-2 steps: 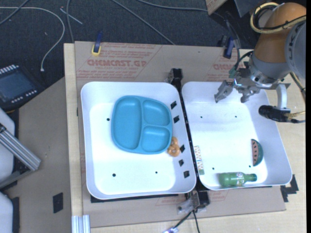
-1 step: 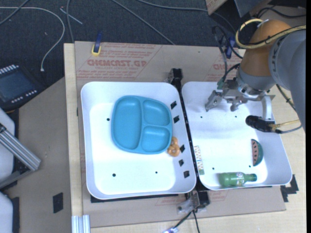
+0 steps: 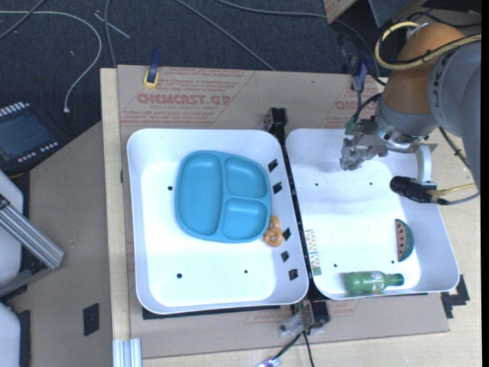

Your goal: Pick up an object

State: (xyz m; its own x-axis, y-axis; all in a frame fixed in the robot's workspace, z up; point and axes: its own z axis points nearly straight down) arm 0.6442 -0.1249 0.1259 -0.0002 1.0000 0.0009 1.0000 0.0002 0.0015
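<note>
My gripper (image 3: 351, 157) hangs over the far part of the right bin (image 3: 336, 205), its fingers pointing down above bare white floor, with nothing visible between them. A green bottle (image 3: 369, 282) lies on its side at the near edge of the right bin. A watermelon slice (image 3: 403, 240) rests by that bin's right wall. A small orange-brown piece (image 3: 273, 234) sits in the left bin, touching the right edge of the blue divided plate (image 3: 223, 196).
The left bin (image 3: 153, 228) holds the blue plate in its upper middle. A black clip rail (image 3: 286, 205) runs between the two bins. A black cable and connector (image 3: 416, 188) hang off the arm over the right bin's far right.
</note>
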